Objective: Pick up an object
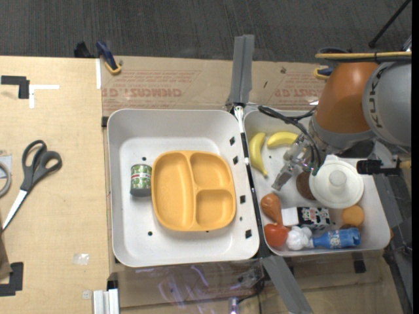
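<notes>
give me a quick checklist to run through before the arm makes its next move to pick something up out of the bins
1. Gripper position: ok. The gripper is over the right-hand white bin, beside the two yellow bananas.
2. Nothing between the fingers: cannot tell at this angle.
3. Targets available: ok. The right-hand bin holds the bananas, a white round lidded container, a small orange ball and a blue plastic bottle lying flat.
4. Room to close: not ok. Things near the gripper are crowded together.
5. Left-hand white bin: ok. It holds a yellow three-section plate and a small green can, well apart from the gripper.
</notes>
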You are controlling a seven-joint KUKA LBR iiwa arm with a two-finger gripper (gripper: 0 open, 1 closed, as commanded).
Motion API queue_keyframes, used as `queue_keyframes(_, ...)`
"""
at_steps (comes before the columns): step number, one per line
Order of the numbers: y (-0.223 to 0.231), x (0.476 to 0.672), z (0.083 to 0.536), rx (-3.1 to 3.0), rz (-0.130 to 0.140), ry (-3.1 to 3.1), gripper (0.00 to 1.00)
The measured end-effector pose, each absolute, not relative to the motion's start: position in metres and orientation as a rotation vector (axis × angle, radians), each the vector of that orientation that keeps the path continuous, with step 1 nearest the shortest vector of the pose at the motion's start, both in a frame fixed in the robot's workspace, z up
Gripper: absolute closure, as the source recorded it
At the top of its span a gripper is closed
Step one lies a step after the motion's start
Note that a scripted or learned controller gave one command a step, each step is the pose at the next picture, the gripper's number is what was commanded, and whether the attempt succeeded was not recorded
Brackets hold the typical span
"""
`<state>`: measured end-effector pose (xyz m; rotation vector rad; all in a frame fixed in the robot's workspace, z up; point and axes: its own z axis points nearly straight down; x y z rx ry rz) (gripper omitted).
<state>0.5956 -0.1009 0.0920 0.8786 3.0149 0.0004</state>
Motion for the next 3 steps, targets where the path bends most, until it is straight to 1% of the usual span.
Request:
queue_keyframes(1,-0.192,0.591,0.094,0.986,0.0,2.976,0.0)
queue_keyframes(2,-0.142,0.574,0.094,1.125,0.003,2.929,0.0)
queue_keyframes(3,-0.107,0.534,0.095,1.3,-0.006,2.846,0.0)
